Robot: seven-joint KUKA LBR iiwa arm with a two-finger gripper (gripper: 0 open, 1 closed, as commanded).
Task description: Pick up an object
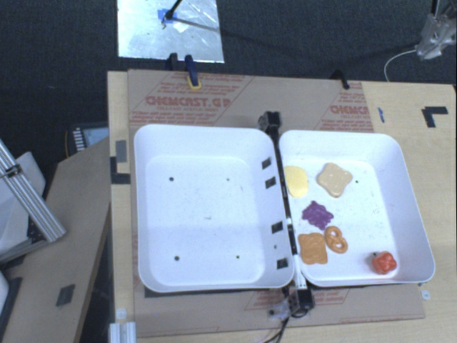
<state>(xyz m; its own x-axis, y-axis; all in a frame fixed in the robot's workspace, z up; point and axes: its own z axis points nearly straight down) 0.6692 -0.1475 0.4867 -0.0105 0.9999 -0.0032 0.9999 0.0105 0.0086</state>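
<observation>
Where right bin holds it, yellow oval runs near-to-far | claw state: cannot tell

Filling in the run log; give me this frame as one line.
stage: before pick | right bin: yellow piece, beige piece, purple piece, pretzel, orange square, red piece

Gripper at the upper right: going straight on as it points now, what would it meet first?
The gripper seems to point down, beyond the far edge of the bench. Probably the dark floor first, but depth is unclear.
</observation>
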